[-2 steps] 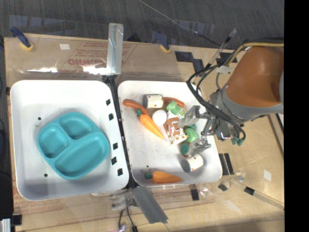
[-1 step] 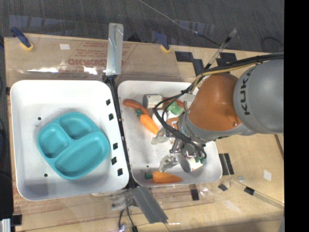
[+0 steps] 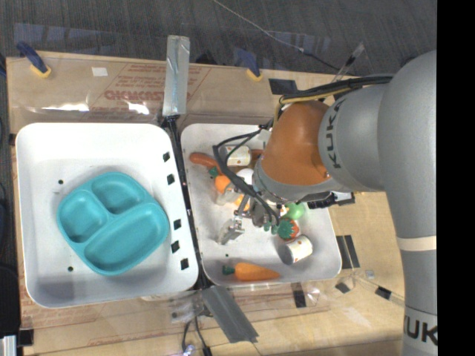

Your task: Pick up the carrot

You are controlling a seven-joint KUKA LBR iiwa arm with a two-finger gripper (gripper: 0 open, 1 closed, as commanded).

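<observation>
Fingers [image 3: 231, 231] just above carrot [image 3: 252, 273], apart.

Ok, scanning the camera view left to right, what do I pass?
Teal divided plate in the left bin → silver tape strip at the bins' divide → carrot at the right bin's near edge → white cup → grey arm.

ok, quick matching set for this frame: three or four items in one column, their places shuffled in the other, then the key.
Items
1. orange carrot with green top
2. teal three-section plate
3. grey two-finger gripper
4. small white cup

Places
A. left bin
B. near front wall of right bin
C. middle of right bin
D. right bin, toward its right side, behind the carrot

Pairs: 1-B, 2-A, 3-C, 4-D
</observation>
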